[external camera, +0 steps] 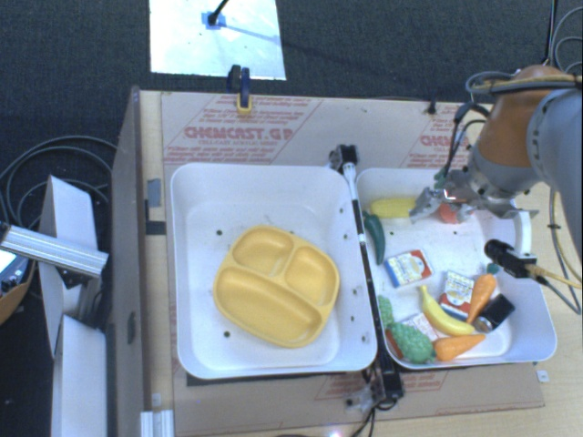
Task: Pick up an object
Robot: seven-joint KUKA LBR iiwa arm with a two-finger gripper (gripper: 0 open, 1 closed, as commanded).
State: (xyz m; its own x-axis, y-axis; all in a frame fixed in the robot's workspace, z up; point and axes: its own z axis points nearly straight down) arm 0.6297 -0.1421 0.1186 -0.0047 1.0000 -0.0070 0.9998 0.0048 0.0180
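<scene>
My gripper hangs low over the back part of the right bin. It sits between a yellow lemon-shaped toy on its left and a small red object just under its right side. The red object is partly hidden by the gripper, and I cannot tell whether the two touch. The grey arm with its orange band reaches in from the upper right.
The right bin also holds a green pepper, two small cartons, a banana, two carrots, a black object and green broccoli. A yellow divided plate lies in the left bin.
</scene>
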